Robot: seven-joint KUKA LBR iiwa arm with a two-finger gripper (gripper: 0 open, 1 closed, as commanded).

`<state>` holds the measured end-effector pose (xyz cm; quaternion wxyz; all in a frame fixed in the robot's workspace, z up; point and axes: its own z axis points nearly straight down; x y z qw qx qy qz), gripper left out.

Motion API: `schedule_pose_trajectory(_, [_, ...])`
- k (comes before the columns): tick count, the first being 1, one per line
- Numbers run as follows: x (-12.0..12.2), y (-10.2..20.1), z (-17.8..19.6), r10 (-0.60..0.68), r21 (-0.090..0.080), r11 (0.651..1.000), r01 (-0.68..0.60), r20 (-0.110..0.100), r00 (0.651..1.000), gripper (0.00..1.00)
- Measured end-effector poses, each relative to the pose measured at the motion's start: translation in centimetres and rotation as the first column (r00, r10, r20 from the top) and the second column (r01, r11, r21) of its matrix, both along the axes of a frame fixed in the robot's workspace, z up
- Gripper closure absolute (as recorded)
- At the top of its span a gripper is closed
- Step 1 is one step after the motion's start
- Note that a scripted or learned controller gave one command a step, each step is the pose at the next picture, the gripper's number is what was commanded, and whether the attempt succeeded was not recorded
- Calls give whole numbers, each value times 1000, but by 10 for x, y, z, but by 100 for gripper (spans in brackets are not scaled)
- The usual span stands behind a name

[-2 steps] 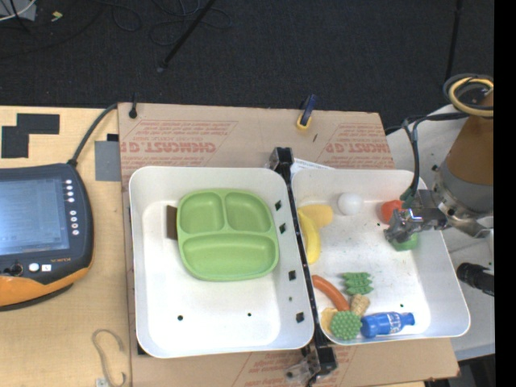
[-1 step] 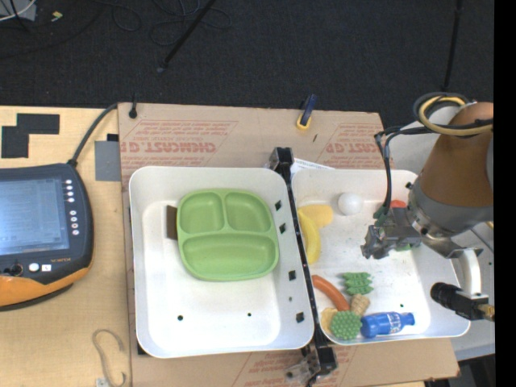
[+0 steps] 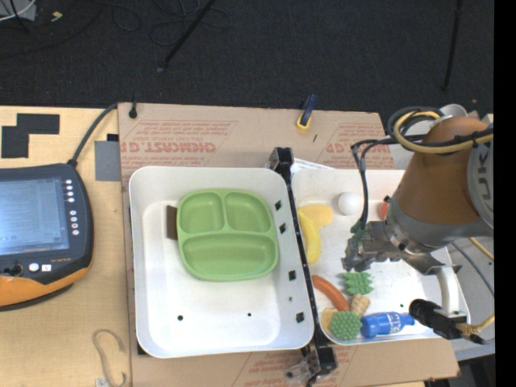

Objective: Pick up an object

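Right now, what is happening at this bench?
A grey robot arm reaches into the right bin. Its gripper hangs low above small toys: a yellow banana, a white ball, an orange carrot and a blue bottle. The left bin contains a green divided plate.

I see red print, upside down, on the cardboard sheet (image 3: 205, 139); I cannot read it reliably.

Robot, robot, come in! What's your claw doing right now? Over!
Gripper low in right bin. Grip unconfirmed. Green leafy toy just below it. Banana and white ball close by.
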<state>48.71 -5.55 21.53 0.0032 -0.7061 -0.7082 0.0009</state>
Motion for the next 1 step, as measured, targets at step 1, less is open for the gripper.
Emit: schedule_pose_trajectory(1, [-12,38,5,0,0,1000,0,0,1000,100])
